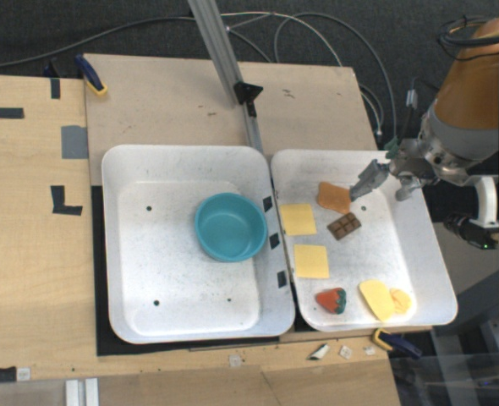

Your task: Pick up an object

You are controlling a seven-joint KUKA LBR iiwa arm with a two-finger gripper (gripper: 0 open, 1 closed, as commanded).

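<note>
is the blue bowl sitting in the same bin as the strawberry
No, the blue bowl sits in the left bin, the strawberry in the right bin.

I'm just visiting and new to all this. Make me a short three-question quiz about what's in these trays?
1. True or false: the blue bowl sits in the left bin.
2. How many flat yellow squares lie in the right bin?
3. Which item lies closest to the hand? A) strawberry B) orange-brown piece C) blue bowl

Key: 1 true; 2 two; 3 B.
</note>
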